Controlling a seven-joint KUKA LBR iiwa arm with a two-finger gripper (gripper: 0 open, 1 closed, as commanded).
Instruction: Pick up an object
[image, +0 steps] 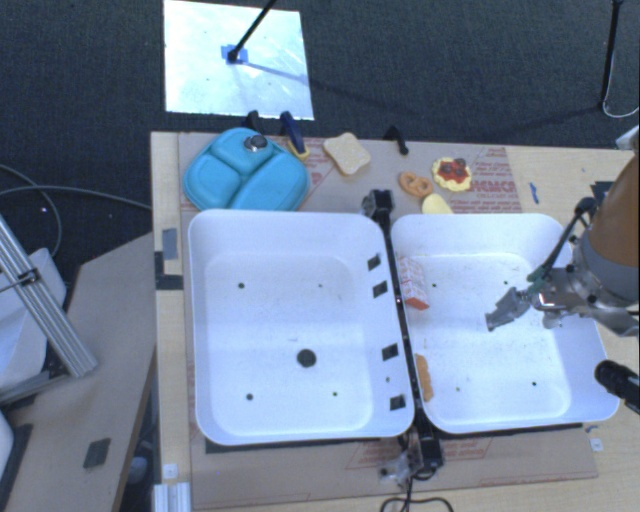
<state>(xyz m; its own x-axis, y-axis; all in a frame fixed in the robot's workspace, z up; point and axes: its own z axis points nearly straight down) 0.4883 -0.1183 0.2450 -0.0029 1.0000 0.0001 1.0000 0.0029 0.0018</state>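
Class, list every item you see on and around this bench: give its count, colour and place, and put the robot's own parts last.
bins: 2, white, side by side on the bench
carton: 1, red and white, right bin, left edge
orange piece: 1, right bin, lower left
dark disc: 1, left bin floor
divided tray: 1, blue, behind left bin
toast slice: 1, tan, behind bins
pretzel: 1, orange
tart: 1, yellow and red
yellow piece: 1, at right bin's back rim
gripper: 1, grey, over right bin

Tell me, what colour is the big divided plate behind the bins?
Light blue plate, seen in the camera view.
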